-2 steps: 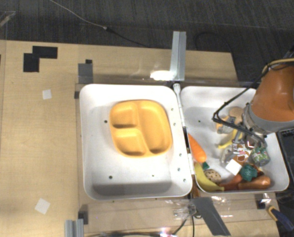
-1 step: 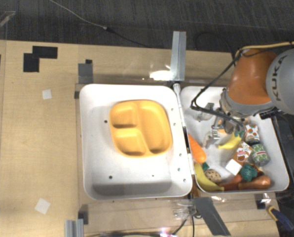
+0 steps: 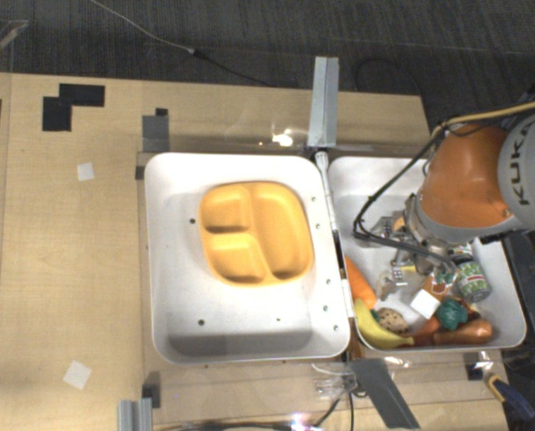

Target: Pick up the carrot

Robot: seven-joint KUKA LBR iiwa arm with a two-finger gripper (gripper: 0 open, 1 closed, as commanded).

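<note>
Look to the right-hand shallow white plastic bin [image 3: 510, 281]: the long orange carrot [image 3: 360, 283] you are after lies against that bin's left wall, slanting from the wall's middle down toward the near-left corner, where its lower end meets the curved yellow banana [image 3: 375, 328]. It sits there because the whole pile has slumped toward the bin's near edge: a round speckled cookie [image 3: 391, 318], a small white block [image 3: 424, 304], a dark green lumpy piece [image 3: 451, 312], a brown-orange elongated item [image 3: 465, 332] and a small labelled can [image 3: 470, 281] all crowd that edge. Your grey arm with its orange band [image 3: 460, 182] reaches in from the right and hangs over the middle of the bin, so the end effector [image 3: 404, 272] points down just beside the carrot, to its right and apart from it. Whether it is released or clenched you cannot tell; the wrist and cables cover its tips, and nothing visible sits between them. I judge the pick not yet made. The wall leaves little room on the carrot's left side, and the banana under its lower end may lift with it. The left-hand white bin [image 3: 173, 241] holds just a yellow three-compartment plastic tray [image 3: 254, 232] at its centre, and the wooden surface [image 3: 61, 268] carries both bins.
</note>
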